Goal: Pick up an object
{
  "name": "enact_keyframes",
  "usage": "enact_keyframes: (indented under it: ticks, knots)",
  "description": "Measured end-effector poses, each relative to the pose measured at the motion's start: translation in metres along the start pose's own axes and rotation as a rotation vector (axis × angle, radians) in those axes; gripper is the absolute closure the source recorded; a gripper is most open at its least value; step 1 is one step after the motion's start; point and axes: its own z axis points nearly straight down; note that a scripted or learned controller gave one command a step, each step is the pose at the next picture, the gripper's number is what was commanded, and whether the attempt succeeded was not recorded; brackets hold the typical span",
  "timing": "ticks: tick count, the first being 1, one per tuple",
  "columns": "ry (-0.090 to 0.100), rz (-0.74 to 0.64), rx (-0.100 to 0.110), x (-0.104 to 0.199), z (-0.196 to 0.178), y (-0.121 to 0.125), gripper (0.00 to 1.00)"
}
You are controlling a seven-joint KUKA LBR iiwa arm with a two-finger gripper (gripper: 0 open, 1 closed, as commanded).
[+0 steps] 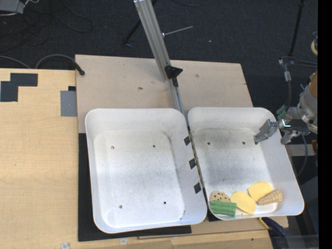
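Several small objects lie huddled in the near right corner of the right bin [233,154]: a brown spotted cookie [220,196], a green ridged piece [224,207], two yellow rounded pieces [244,201] [259,189] and a tan waffle cone [271,197]. My gripper [276,132] hovers at the right bin's far right rim, well away from that cluster. It is open, with one grey finger [264,130] reaching over the bin floor and nothing between the fingers. The arm [308,110] comes in from the right edge.
The left bin [135,170] stands beside the right one, with black clips [192,163] along the shared wall. A slanted aluminium post [155,40] rises behind the bins. A light wooden table [36,165] lies to the left.
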Motion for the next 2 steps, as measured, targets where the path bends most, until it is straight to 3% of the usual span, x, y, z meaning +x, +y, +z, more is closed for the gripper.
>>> enact_keyframes:
  ticks: [1, 2]
  knots:
    - [-0.001, 0.000, -0.005, 0.000, -0.002, 0.001, 0.00]
    - [0.001, 0.000, 0.002, 0.005, 0.061, 0.002, 0.00]
